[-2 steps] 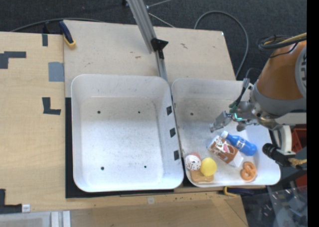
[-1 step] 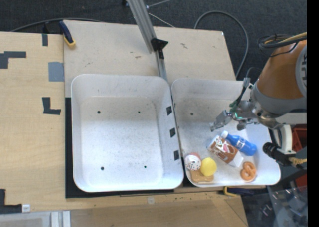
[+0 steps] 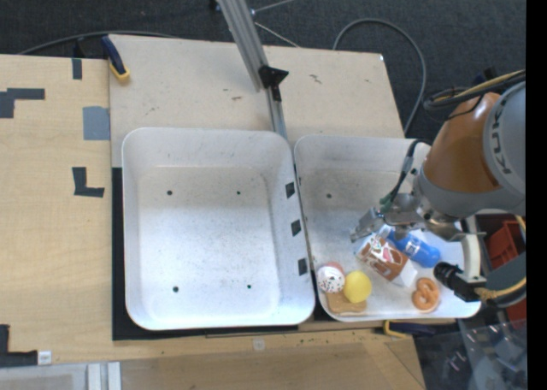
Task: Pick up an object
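Observation:
My gripper [image 3: 376, 224] reaches into the right bin [image 3: 342, 174] from the right, low over its near half. Its metal fingers hang just above and left of a brown and white carton [image 3: 383, 260] and beside a blue bottle [image 3: 420, 250]. I see nothing between the fingers. A yellow lemon [image 3: 357, 286] and a white and red ball [image 3: 331, 278] lie at the bin's front edge, on a tan cookie [image 3: 344, 302]. A small orange pretzel [image 3: 425, 295] lies at the front right.
The left bin [image 3: 205, 226] sits beside the right one, with black clips along the shared wall. A slanted metal pole [image 3: 244, 25] rises behind the bins. A blue and yellow clamp [image 3: 115, 59] lies at the bench's far left. Cables trail at the back right.

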